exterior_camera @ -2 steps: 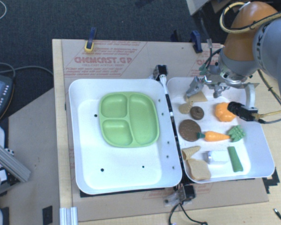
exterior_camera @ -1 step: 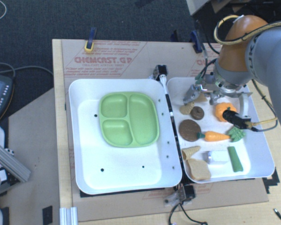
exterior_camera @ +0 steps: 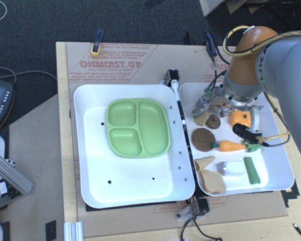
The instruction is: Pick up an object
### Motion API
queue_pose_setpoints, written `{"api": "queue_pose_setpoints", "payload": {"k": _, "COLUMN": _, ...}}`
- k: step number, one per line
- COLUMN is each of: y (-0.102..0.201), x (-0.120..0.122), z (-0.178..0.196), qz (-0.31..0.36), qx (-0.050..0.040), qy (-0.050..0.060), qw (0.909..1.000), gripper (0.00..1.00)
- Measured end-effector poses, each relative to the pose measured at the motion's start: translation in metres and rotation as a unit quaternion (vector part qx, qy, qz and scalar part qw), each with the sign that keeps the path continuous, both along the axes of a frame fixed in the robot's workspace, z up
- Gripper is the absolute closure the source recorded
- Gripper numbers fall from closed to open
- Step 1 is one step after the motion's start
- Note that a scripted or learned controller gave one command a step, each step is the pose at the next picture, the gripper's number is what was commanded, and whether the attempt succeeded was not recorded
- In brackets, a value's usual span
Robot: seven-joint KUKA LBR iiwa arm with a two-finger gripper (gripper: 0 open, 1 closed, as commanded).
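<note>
You're looking at plywood bench (exterior_camera: 115,59), red print on it, yellow clamp (exterior_camera: 96,48) at back edge, dark carpet (exterior_camera: 65,9) around. Left bin (exterior_camera: 90,185) holds green divided plate (exterior_camera: 138,127). Right bin (exterior_camera: 276,169) holds brown disc (exterior_camera: 203,139), carrot (exterior_camera: 232,146), green block (exterior_camera: 251,170), bread pieces (exterior_camera: 210,177), orange object (exterior_camera: 240,118). Gripper (exterior_camera: 209,109) low at right bin's back-left, over small tan item (exterior_camera: 208,120); grip state can't tell.

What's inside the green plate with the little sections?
Nothing: all three sections of the green plate look bare. It lies flat in the left white bin. What's under the plate is covered, so I can't see it. The toy food sits in the right bin.
</note>
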State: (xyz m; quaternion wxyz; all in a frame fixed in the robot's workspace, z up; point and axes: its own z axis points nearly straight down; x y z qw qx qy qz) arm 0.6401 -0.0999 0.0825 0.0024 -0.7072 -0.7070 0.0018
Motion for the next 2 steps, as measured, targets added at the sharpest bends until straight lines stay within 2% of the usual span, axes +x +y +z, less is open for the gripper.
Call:
{"api": "queue_pose_setpoints", "payload": {"k": 1, "y": 0.0, "x": 0.002, "z": 0.014, "qz": 0.0, "qx": -0.0005, "qy": -0.003, "qw": 1.0, "gripper": 1.0}}
{"api": "queue_pose_setpoints", "payload": {"k": 2, "y": 0.001, "x": 0.006, "z": 0.057, "qz": 0.001, "qx": -0.0012, "qy": -0.006, "qw": 1.0, "gripper": 1.0}}
